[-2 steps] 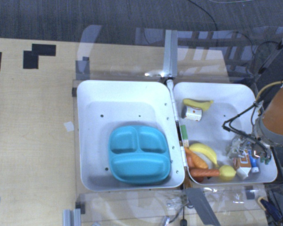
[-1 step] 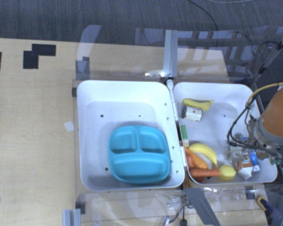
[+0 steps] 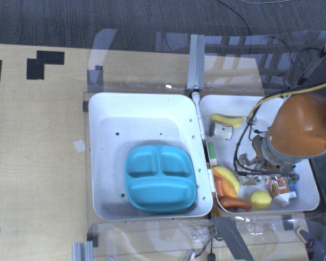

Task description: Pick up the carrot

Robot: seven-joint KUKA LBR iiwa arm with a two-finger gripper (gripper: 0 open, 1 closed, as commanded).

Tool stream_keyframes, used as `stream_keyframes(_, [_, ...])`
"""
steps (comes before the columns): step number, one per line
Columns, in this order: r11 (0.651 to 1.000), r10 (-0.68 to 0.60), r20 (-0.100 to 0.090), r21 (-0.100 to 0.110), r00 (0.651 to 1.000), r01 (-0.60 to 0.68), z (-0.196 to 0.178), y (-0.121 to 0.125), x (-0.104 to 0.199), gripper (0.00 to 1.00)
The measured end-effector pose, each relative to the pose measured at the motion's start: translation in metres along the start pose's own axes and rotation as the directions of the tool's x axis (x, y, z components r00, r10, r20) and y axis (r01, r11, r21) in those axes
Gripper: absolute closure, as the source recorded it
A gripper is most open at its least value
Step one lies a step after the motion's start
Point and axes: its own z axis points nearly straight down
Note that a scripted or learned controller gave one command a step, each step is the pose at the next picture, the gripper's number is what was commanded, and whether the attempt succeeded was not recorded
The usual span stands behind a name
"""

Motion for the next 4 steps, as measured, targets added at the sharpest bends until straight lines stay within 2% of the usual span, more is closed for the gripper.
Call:
stream_keyframes(1, [0.983, -0.182, -0.003, -0.003, 0.983, 0.182, 0.001, 0.007, -0.047, 1.00])
stream_keyframes(2, [0.916, -0.401, -0.002, 0.000, 0.916, 0.401, 0.001, -0.029, 0.010, 1.00])
stream_keyframes(3, [0.960, -0.281, -0.007, -0.011, 0.960, 0.281, -0.023, -0.034, 0.007, 1.00])
stream_keyframes(4, [0.967, -0.254, -0.006, -0.010, 0.967, 0.254, -0.064, -0.017, -0.047, 1.00])
